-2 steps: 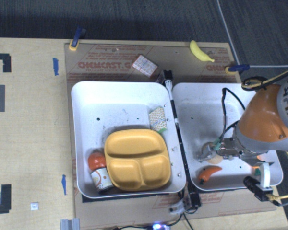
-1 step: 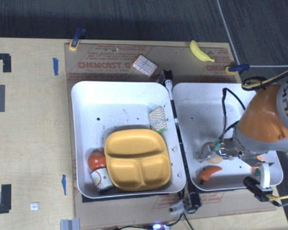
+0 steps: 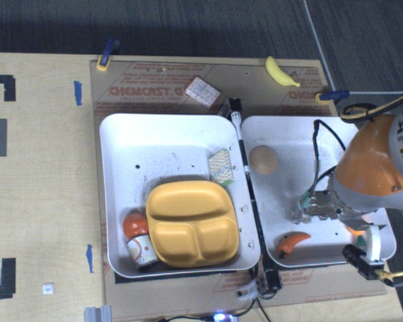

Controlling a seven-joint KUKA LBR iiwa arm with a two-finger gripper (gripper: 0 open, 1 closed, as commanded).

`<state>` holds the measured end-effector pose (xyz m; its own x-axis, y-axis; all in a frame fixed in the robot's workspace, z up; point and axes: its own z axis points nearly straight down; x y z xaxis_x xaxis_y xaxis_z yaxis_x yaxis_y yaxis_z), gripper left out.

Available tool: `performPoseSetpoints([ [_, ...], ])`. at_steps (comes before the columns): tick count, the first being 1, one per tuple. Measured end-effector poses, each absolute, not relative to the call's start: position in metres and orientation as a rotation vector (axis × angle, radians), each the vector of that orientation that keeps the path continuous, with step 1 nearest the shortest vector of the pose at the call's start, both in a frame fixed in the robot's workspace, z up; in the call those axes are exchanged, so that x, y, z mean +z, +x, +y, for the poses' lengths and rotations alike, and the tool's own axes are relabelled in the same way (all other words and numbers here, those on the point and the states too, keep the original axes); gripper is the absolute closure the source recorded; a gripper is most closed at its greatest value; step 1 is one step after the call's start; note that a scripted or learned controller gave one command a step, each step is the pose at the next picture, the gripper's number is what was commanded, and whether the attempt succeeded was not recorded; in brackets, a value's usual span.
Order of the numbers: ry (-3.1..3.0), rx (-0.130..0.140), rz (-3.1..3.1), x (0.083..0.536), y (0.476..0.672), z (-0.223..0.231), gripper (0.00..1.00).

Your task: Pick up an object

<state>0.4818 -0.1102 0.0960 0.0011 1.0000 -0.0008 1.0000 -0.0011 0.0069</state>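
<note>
Two shallow white plastic bins side by side on a brown printed cardboard sheet (image 3: 154,89) over a pale wood-grain tabletop (image 3: 40,180). In the left bin (image 3: 114,153), toward 6 o'clock, a glossy yellow divided tray (image 3: 191,223), rounded at the corners, one long compartment above two smaller ones. Touching its 9 o'clock edge, a smooth orange-red rounded thing (image 3: 134,225), and just below that a small white cylinder with orange marks (image 3: 142,249), tilted. At the tray's 1 o'clock, a flat patterned packet (image 3: 221,166) lying near the bin wall. In the right bin (image 3: 282,129), a matte beige ball (image 3: 262,159) at 10 o'clock and a curved, tapered orange piece (image 3: 294,241) at 7 o'clock, near the front wall; neither one lifted, both resting on the bin floor. Grey arm with orange band reaching in from 3 o'clock, gripper (image 3: 316,210) low over the bin floor, between the ball and the orange piece, touching neither as far as can be seen. Open or closed: impossible to tell. On the cardboard at 12 o'clock, a yellow banana (image 3: 281,72) and a small checkered box (image 3: 201,91). Blue clamps (image 3: 107,54) at the sheet's far edge.
</note>
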Motion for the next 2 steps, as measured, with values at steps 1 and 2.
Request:
performPoseSetpoints([
  [1,2.219,0.007,2.217,0.096,0.482,-0.110,0.00],
  [2,2.220,0.004,2.221,0.086,0.481,-0.093,0.00],
])
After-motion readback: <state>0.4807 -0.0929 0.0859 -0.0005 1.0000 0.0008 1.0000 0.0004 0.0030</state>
